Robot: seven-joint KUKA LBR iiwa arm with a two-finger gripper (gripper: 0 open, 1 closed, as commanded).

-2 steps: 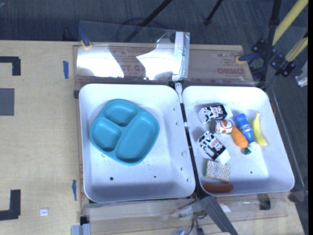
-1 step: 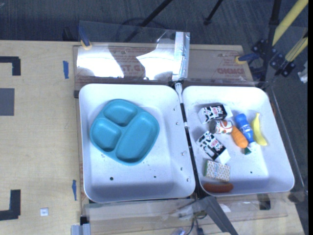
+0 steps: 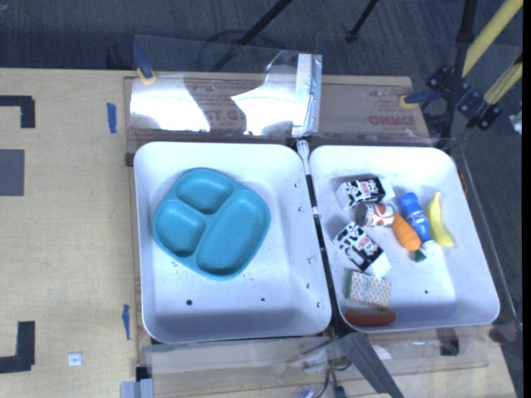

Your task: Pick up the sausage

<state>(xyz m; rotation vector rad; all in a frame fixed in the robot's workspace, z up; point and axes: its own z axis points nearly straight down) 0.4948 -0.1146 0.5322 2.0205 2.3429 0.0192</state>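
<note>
- The sausage (image 3: 369, 317) lies at the near rim of the right bin (image 3: 473, 284) — just below a small patterned packet (image 3: 369, 288).
- A blue divided plate (image 3: 212, 220) sits in the left bin (image 3: 166, 305).

Grey slanted strut (image 3: 375, 370) at the bottom edge, pointing up-left toward the bins, could be arm structure, can't confirm from this angle.
</note>
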